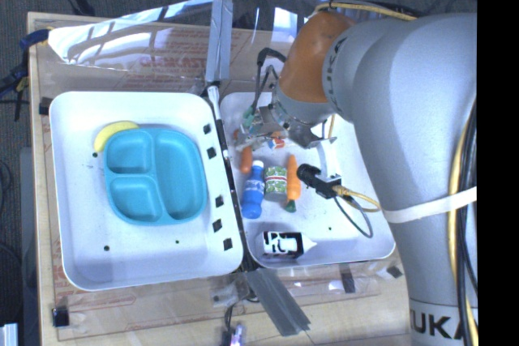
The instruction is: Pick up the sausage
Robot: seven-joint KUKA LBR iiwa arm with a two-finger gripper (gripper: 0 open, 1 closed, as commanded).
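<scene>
A: Where was the sausage (246, 159)?
B: In the right bin (357, 243), near its left wall, just above the blue bottle (253, 190).
A: State of the gripper (258, 126)?
B: It sat low over the bin's upper left, close above the sausage. Its opening could not be told, nor any contact.
A: Adjacent items?
B: A carrot (293, 177) right of the bottle. The left bin (73, 239) held a blue tray (156, 176).
</scene>
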